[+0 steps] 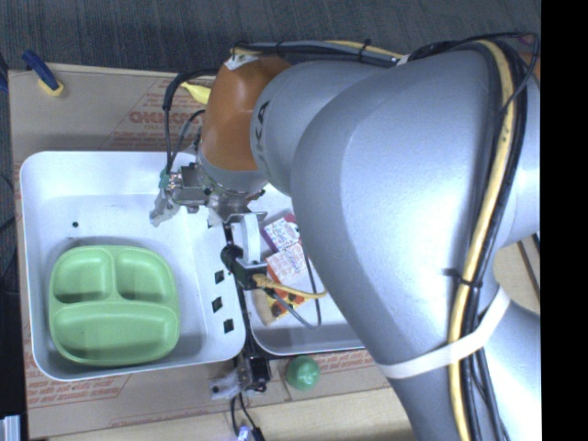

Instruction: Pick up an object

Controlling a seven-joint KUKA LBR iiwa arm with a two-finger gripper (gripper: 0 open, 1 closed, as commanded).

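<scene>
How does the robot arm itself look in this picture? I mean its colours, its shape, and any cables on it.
The arm is thick, rounded and smooth, in glossy grey, with an orange band near the wrist. Black and yellow cables run along its outer side, held by a pale strap. Below the orange band sits a small metallic gripper assembly with thin black wires looping to it.

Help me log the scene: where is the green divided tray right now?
The green divided tray lies in the left white bin, in its lower left part near the front wall, down and left of the gripper.
</scene>
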